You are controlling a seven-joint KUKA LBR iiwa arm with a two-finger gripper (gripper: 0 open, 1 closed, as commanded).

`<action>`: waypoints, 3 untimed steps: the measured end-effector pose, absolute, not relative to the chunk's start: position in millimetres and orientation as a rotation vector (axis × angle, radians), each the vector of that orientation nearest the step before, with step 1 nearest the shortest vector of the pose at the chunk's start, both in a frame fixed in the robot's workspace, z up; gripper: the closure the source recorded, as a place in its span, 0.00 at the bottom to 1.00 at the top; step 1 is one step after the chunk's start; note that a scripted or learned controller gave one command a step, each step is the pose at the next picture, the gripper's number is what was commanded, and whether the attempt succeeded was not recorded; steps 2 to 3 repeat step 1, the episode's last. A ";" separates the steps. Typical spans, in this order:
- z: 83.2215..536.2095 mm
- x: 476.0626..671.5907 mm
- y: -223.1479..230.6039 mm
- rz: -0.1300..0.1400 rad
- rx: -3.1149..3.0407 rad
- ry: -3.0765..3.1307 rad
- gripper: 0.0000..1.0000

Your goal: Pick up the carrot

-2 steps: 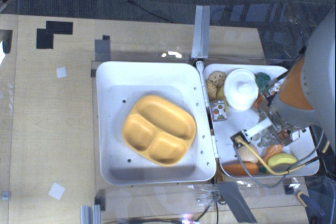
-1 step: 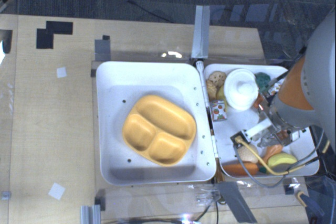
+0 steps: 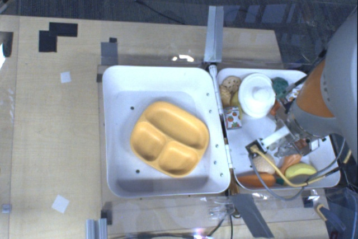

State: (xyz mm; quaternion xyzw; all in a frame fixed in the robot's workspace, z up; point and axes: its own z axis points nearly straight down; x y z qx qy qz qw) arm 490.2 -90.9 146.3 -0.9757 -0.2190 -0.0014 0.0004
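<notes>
Wooden bench (image 3: 50,137) carrying two white bins. Landmark: the right bin (image 3: 240,140). Carrot (image 3: 258,179) lies along its near wall, just beside a banana (image 3: 301,171). Gripper (image 3: 274,149) hangs low inside this bin, above the carrot; whether it is spread or closed cannot be told. Step judged: approach, nothing grasped. Next move calls for descending toward the near wall. Obstacles: banana and crowded clutter. Cookies (image 3: 229,88) and a white cup (image 3: 257,95) sit at its far end; a yellow divided tray (image 3: 169,137) occupies the neighbouring left bin (image 3: 120,98).

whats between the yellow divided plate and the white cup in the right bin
In the camera view, the bins' adjoining rims lie between the yellow plate and the white cup, then the cookies.
</notes>
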 end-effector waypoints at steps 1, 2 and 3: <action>146.3 490.2 -90.9 -0.004 -3.065 -0.688 0.00; 146.3 490.2 -90.9 -0.004 -3.065 -0.688 0.00; 146.3 490.2 -90.9 -0.004 -3.065 -0.688 0.00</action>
